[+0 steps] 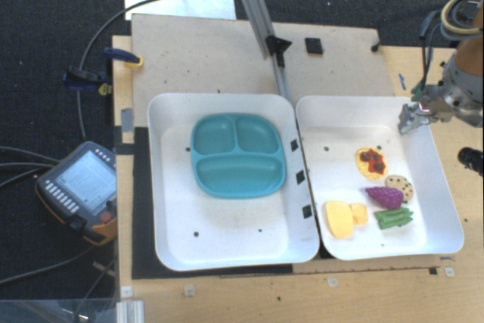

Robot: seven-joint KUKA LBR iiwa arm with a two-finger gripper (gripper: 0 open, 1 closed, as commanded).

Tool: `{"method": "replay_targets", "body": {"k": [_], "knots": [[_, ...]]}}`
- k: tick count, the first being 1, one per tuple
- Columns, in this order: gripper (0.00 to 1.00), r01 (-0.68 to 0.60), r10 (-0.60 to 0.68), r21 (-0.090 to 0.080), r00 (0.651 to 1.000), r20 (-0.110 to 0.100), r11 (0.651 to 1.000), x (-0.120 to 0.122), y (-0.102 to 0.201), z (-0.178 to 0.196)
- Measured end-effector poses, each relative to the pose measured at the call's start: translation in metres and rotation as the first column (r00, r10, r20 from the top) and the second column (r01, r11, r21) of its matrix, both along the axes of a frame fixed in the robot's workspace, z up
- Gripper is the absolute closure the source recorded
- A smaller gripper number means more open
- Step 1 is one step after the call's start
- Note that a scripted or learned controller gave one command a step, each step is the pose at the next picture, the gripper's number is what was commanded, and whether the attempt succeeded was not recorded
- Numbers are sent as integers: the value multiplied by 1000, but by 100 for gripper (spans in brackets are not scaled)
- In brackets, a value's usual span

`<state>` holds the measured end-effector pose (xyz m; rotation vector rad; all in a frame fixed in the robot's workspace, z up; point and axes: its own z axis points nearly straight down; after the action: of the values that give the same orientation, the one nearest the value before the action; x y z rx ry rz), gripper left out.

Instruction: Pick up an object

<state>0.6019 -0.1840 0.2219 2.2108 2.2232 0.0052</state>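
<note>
Toy food (374, 197) sits clustered in your right bin (442, 163), none lifted yet; the gripper (412, 119) hovers at its far corner, apparently empty, so you must descend over one piece

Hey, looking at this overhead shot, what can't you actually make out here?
- Gripper, camera view: too small and blurred to tell how it is set.
- Arm, camera view: cut off by the right edge.
- Purple toy food, camera view: too small to identify.
- Pendant screen, camera view: text unreadable, glare and size.
</note>
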Motion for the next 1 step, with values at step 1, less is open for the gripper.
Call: {"method": "replay_targets", "body": {"k": [1], "knots": [[100,-1,1,0,1000,0,1000,1,0,54]]}}
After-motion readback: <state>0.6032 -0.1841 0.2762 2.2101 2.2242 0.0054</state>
